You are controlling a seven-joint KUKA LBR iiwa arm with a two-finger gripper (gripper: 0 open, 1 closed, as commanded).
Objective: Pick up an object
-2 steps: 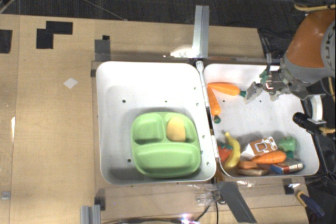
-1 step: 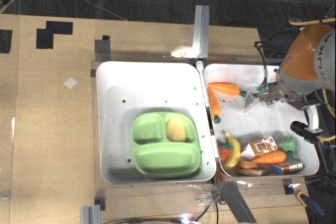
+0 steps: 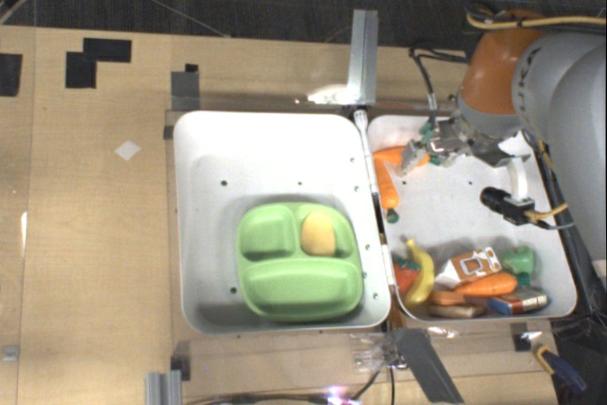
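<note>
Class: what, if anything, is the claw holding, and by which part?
Cannot be told: the claw sits at the upper end of the long orange carrot-shaped toy.

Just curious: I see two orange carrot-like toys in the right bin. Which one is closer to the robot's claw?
The orange carrot lying along the right bin's left wall, near the gripper. The other orange carrot lies in the toy pile at the bin's near end.

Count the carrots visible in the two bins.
2. One carrot lies along the right bin's left wall, below the hand. The other carrot sits in the pile at that bin's near edge. The pile may hide more.
</note>
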